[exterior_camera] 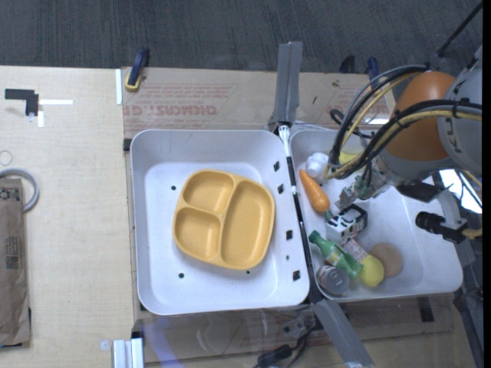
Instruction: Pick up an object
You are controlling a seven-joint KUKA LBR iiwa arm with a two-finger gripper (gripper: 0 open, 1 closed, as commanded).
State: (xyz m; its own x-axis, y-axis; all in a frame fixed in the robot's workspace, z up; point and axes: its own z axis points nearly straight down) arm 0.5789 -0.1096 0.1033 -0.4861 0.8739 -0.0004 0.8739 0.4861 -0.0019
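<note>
Jaws (pixel 350 199) above black-and-white block (pixel 345 221)

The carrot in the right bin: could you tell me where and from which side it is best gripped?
Probably across the thick middle of the carrot, coming straight down from above. It lies flat and slanted beside the bin wall, so the hand should close across its narrow width; the tapered tip may slip.

You see a mustard-yellow divided plate (pixel 224 218) in the white left bin (pixel 146 228). In the white right bin (pixel 430 259) you find an orange carrot (pixel 313 191), a green bottle (pixel 335 253), a yellow lemon (pixel 372 270), a tan disc (pixel 389 258), and a black-and-white spotted piece (pixel 343 221). The arm's band (pixel 424 113) is orange.
</note>
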